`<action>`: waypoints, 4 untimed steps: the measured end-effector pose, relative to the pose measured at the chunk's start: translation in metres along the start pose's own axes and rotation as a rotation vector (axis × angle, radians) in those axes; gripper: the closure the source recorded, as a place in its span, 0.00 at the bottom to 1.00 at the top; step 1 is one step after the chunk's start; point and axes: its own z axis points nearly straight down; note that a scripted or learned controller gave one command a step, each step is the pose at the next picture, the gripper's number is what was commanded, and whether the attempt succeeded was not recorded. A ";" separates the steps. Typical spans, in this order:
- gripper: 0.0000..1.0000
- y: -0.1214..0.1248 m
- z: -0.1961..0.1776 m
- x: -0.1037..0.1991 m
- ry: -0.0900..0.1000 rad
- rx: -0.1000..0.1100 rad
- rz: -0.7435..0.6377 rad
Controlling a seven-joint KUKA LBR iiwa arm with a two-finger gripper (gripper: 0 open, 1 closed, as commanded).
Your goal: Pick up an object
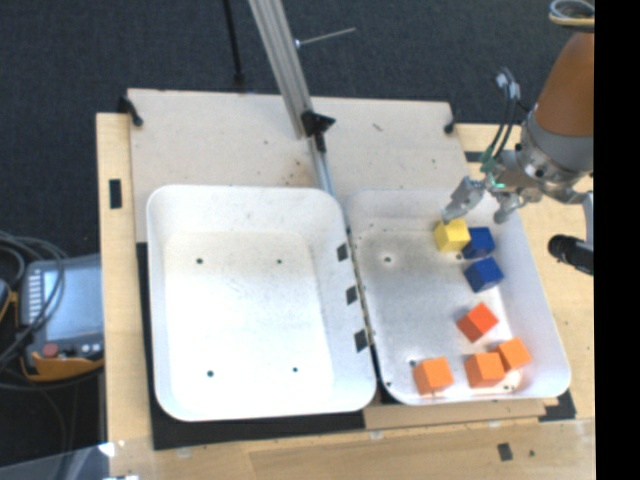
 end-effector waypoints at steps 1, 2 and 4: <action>0.00 0.001 0.043 -0.006 -0.001 0.004 0.004; 0.00 0.007 0.088 -0.004 -0.001 0.004 0.001; 1.00 0.006 0.121 -0.015 -0.001 -0.004 0.006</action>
